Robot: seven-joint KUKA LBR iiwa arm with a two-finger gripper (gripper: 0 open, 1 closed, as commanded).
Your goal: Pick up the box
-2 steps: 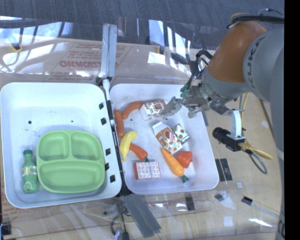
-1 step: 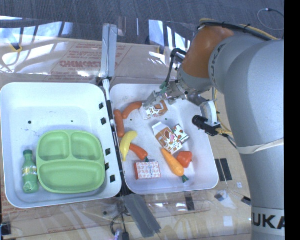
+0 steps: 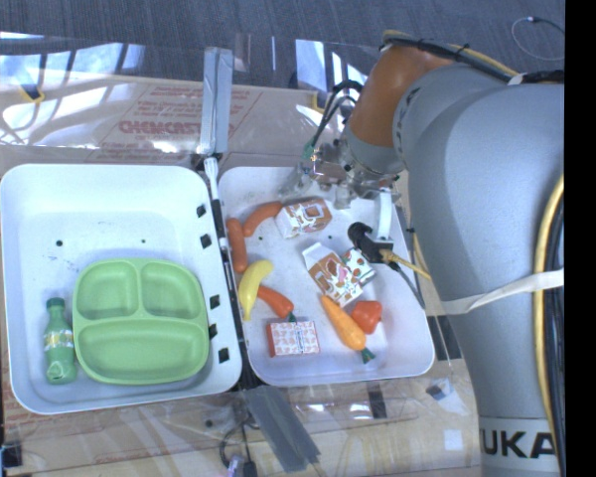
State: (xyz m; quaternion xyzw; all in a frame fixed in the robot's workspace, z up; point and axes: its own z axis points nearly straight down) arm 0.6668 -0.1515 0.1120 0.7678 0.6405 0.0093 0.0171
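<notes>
Three small boxes lie in the right bin (image 3: 409, 351). A brown and white box (image 3: 305, 216) sits near the back. A patterned carton (image 3: 339, 274) lies in the middle, and a red and white box (image 3: 293, 338) rests near the front edge. My gripper (image 3: 325, 175) hangs over the back of the right bin, just above and behind the brown and white box. Nothing is visibly held in it. The grey arm with its orange band (image 3: 397, 87) covers the bin's right rear corner.
Also in the right bin are two sausages (image 3: 237, 243), a banana (image 3: 251, 284), two carrots (image 3: 344, 326) and a red pepper (image 3: 367, 314). The left bin (image 3: 40, 197) holds a green divided plate (image 3: 139, 322) and a green bottle (image 3: 59, 341).
</notes>
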